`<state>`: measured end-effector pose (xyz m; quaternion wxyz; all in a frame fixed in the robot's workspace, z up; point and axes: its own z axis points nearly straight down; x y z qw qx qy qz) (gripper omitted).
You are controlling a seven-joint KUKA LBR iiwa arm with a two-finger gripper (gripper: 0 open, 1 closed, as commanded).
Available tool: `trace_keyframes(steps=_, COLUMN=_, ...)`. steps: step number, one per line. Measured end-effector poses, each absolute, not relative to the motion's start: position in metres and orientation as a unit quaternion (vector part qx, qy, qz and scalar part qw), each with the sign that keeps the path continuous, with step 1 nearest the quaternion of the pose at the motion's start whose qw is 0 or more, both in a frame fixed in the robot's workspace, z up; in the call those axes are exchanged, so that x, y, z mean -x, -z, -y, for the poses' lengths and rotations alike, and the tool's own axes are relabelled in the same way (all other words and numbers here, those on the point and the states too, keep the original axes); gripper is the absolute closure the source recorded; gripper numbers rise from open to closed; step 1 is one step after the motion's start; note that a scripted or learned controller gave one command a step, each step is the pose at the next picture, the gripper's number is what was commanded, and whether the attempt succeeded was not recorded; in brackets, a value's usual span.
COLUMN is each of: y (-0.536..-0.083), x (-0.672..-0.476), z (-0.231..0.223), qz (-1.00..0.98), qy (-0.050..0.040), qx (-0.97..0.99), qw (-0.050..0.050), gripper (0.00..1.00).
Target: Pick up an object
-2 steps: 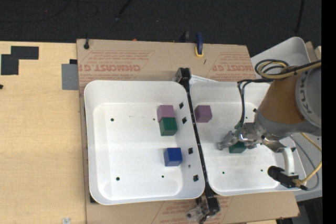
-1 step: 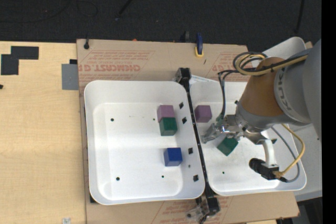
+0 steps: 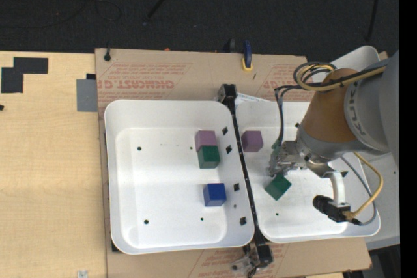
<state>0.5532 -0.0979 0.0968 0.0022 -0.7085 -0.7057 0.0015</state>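
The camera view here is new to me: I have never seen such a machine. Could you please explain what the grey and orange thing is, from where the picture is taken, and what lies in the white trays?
The picture comes from one fixed camera above a bench, looking down at a slant. The grey and orange thing is a robot arm reaching in from the right. At its end is a two-finger gripper, a simple hand for picking things up.

Two shallow white bins stand side by side. The left bin holds a purple block touching a green block, and a blue block apart from them. The right bin holds a second purple block and a green block lying tilted just below the gripper. Whether the gripper holds it, I cannot tell.
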Motion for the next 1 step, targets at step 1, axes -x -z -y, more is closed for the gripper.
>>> trace_keyframes(steps=1, y=-0.3132, x=-0.5766, z=0.0227, qz=0.710, qy=0.0064, qx=0.704, qw=-0.005, gripper=1.00)
